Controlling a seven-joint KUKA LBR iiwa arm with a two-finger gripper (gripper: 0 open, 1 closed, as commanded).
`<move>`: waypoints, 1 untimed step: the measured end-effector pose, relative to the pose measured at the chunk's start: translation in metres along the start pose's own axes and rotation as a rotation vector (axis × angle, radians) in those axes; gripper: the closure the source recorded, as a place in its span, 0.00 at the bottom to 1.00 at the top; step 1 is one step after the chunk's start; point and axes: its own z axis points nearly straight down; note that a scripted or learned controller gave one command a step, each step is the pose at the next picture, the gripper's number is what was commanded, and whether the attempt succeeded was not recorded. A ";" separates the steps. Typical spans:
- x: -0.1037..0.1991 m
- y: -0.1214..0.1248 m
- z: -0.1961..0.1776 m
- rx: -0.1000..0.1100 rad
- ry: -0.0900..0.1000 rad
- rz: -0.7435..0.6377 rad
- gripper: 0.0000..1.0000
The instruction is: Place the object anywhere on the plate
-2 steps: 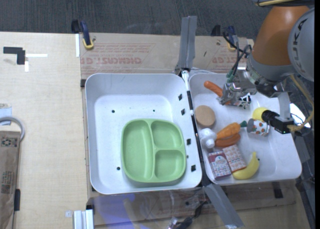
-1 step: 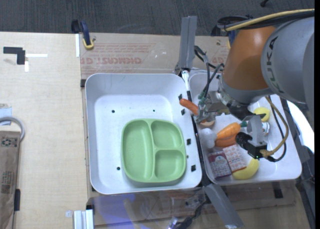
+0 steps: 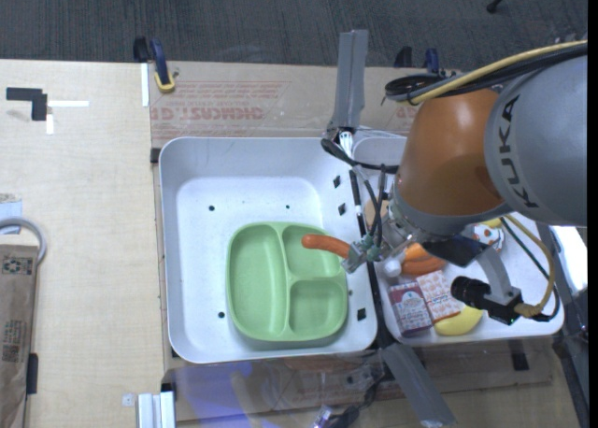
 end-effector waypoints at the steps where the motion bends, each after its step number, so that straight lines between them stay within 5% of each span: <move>1: 0.000 0.000 0.000 0.000 0.000 0.000 0.00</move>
